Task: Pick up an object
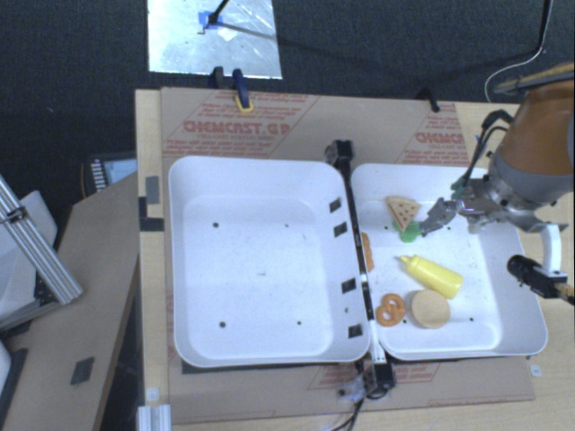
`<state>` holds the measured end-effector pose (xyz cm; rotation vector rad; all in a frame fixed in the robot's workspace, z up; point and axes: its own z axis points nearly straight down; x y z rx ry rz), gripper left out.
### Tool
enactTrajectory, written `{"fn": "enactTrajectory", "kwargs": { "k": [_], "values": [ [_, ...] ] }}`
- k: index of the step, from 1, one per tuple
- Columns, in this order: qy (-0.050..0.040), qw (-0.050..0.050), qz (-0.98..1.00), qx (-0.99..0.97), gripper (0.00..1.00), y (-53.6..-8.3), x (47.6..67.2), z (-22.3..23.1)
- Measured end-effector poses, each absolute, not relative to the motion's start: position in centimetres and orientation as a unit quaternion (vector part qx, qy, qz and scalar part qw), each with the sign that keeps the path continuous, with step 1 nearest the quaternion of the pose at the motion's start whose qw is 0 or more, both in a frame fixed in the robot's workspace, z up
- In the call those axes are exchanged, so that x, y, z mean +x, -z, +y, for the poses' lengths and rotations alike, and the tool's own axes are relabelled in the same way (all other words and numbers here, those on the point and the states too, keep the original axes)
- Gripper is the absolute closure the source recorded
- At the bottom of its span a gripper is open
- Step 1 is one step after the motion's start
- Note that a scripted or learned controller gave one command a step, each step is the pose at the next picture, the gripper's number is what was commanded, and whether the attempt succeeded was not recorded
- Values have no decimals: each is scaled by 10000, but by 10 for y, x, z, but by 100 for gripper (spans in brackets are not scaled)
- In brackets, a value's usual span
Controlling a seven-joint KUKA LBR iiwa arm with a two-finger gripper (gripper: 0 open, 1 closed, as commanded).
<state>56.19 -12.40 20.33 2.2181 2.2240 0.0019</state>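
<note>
1. We find the hand [437, 215] low over the right bin [517, 326], in its upper half, with a small green piece [411, 233] touching or just under its tip on the side away from the arm.
2. Whether the fingers are apart, together or clamped on the green piece we cannot tell; the tip is dark and too small to read.
3. Just beyond the hand, toward the divider, lies a tan wedge with dots [402, 210], close beside the green piece.
4. Below the hand, toward the near rim, a yellow bottle [432, 275] lies on its side, tilted; it is apart from the hand.
5. Further on, near the front wall, we note a round tan disc [430, 309] and, just beside it, an orange pretzel-shaped ring [391, 310].
6. An orange strip [367, 251] lies against the divider wall, well apart from the hand.
7. The left bin [193, 182] lies beyond the divider, its floor bare apart from small dark marks.
8. Open floor remains behind the hand, along the right bin's far-right side.
9. The arm [539, 146] enters from the right, orange band above the grey wrist, angled down toward the divider. A black fitting [532, 275] projects beneath it.
10. Both bins sit on a cardboard sheet [269, 119] on the counter [146, 151].
</note>
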Motion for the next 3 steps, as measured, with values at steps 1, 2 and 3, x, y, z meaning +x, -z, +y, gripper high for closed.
{"fn": "enactTrajectory", "kwargs": {
  "k": [1, 2, 3],
  "values": [
    [-3, 3, 7062, 7080, 0, -241, 484, -138],
    [2, -31, 7088, 7054, 0, -86, 486, -89],
    [-22, 10, 7083, 7059, 100, -104, 488, -92]
  ]
}}
